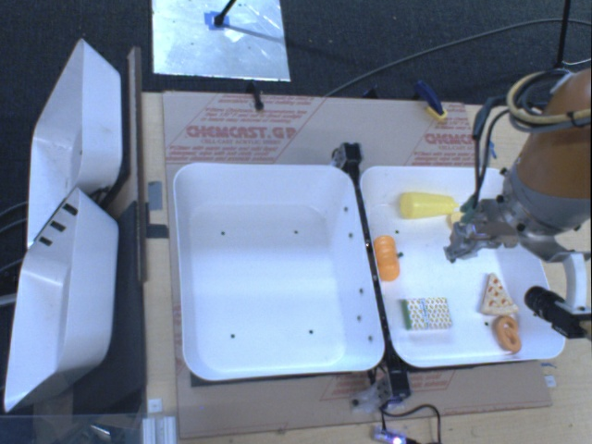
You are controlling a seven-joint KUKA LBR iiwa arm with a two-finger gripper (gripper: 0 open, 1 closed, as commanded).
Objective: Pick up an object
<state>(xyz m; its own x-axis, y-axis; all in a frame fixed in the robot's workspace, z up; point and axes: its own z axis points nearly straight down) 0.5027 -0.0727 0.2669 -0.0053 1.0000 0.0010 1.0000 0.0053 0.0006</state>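
The right bin (435,350) holds a yellow block (427,204) at the back, an orange piece (387,257) against the left wall, a patterned rectangular block (427,314) at the front, a cheese-like wedge (497,295) and a small pretzel (507,333) at the front right. My gripper (464,245) hangs over the bin's middle right, in front of the yellow block and behind the wedge. Nothing shows between its fingers.
The left bin (268,188) lies beside the right one, with a black divider (368,257) between them. Spare white bins (69,220) lean at the far left. A blue clamp (429,99) and cables sit behind the right bin.
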